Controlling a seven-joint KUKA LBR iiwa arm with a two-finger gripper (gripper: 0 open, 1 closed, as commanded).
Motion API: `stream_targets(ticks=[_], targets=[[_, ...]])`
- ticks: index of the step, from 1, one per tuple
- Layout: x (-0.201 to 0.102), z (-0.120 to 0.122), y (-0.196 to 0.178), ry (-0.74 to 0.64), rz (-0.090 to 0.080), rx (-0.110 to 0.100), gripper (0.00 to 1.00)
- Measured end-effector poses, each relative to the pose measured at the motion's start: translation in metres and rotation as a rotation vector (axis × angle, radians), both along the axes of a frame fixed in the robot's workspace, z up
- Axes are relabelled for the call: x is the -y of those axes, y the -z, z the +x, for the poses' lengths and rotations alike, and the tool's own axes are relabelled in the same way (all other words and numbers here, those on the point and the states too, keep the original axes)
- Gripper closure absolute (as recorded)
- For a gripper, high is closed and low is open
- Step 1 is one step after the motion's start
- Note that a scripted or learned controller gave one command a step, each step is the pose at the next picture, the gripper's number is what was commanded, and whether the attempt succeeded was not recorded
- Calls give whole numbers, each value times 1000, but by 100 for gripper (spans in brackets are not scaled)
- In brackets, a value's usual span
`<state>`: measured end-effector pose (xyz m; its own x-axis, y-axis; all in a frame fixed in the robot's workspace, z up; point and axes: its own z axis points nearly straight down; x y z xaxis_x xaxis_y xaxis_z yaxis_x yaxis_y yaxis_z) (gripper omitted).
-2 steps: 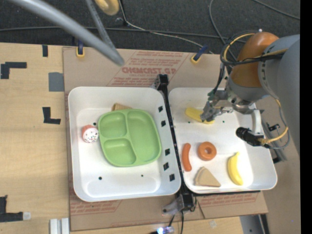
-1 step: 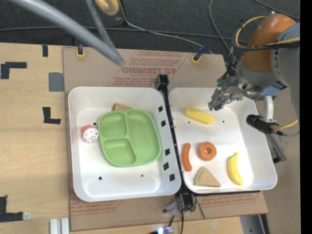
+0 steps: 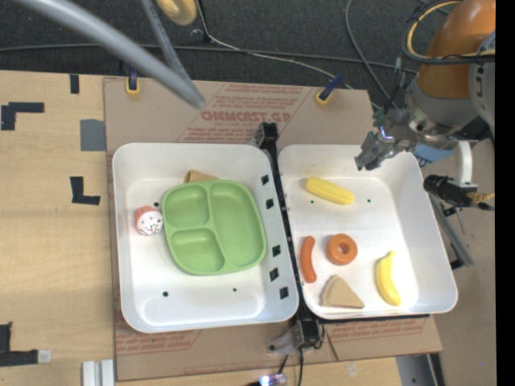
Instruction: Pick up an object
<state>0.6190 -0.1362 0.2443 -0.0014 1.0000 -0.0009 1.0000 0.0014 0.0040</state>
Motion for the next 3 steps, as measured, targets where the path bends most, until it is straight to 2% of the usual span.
stream_targets(ticks=[1, 2, 3], targets=[[0, 0, -10, 0, 1, -4, 100], [-56, -15, -11, -4, 2, -5, 100], [-101, -45, 2, -3, 2, -8, 100]])
